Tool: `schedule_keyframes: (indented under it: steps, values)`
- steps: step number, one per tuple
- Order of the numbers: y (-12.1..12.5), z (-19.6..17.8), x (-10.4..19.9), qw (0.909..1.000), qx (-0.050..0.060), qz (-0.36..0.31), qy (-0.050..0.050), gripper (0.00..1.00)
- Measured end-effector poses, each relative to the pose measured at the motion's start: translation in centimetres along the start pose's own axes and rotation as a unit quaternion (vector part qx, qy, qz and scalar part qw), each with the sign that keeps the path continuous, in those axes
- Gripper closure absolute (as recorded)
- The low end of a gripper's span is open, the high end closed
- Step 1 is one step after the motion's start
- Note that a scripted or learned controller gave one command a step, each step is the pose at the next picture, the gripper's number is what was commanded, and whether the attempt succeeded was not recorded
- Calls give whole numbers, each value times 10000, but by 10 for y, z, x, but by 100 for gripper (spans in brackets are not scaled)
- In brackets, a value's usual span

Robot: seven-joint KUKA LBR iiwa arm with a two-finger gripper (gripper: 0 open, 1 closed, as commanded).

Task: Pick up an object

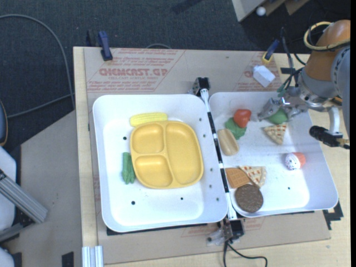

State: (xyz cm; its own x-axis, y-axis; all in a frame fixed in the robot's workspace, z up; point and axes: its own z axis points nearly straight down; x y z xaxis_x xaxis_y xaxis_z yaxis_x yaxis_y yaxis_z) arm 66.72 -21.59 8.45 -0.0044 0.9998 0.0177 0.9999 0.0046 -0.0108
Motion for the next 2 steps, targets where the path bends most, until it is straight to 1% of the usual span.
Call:
schedule_keyframes:
  steps: [1,2]
  values:
    - [0,1,108,10000,-46,12,-80,0]
    - [0,-9,108,9999,-52,10,-93,100]
